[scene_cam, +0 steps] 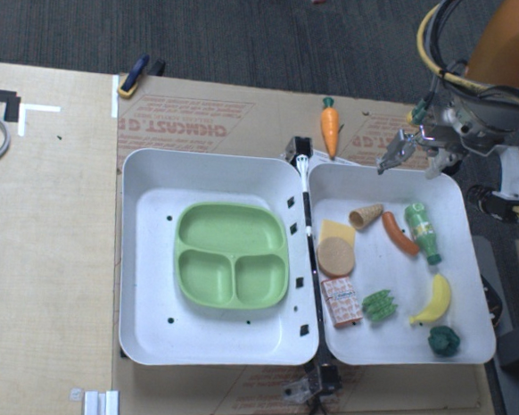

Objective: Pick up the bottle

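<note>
Fingers (390, 159) of the gripper (415, 157) stand apart with nothing between them, above the far rim of the right bin (468, 290). Inside that bin, the green bottle (422, 232) lies on its side at about two o'clock, well apart from the gripper. A sausage (400, 234) lies just beside the bottle at its nine o'clock, and a banana (435, 300) lies near at its six o'clock. The left bin (139, 264) holds a green divided tray (232, 256).

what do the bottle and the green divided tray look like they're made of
Bottle: likely plastic, glossy green, with a pale label that may be paper or print. Green divided tray: apparently moulded plastic, matte pale green, with smooth rounded compartment edges.
</note>
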Motion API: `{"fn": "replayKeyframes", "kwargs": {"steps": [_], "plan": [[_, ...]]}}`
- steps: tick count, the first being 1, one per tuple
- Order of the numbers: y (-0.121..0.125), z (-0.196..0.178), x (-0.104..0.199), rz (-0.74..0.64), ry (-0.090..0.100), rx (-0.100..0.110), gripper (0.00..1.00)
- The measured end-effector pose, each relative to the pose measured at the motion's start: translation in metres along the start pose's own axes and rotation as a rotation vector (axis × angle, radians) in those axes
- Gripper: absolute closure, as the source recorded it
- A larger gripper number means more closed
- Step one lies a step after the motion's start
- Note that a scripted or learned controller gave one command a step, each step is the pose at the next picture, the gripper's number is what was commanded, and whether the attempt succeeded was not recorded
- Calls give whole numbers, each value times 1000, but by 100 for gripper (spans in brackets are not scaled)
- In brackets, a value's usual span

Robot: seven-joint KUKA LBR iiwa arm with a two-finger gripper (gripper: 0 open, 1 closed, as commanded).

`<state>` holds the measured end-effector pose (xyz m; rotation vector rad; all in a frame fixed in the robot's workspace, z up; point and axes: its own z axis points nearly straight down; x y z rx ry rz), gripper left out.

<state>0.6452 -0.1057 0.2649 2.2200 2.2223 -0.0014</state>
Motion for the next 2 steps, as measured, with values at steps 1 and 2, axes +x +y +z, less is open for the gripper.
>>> {"fn": "replayKeyframes", "kwargs": {"steps": [1,2], "plan": [[0,-10,0,-2,-1,-1,100],[-131,-23,-36,-46,0,1,100]]}}
